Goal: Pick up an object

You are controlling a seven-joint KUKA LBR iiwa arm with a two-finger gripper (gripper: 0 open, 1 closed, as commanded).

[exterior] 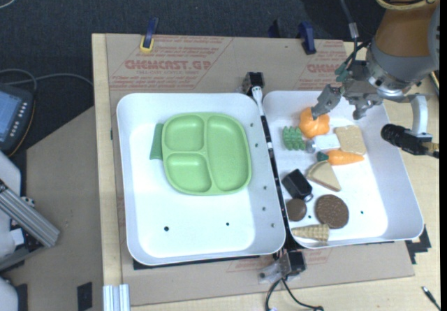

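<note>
Camera view: we see the end effector (347, 98) spread wide over the right white bin's (401, 191) far edge, holding nothing. One finger (325, 102) touches the round orange plastic fruit (313, 123). We judge that closing off-centre could squirt it toward the green ridged toy (294, 138).

Right bin (408, 198) crowded — toys packed near its middle; left bin's (140, 184) front floor open.

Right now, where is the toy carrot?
The carrot lies in the right bin, just below the tan bread slice and above the wedge-shaped sandwich piece.
</note>
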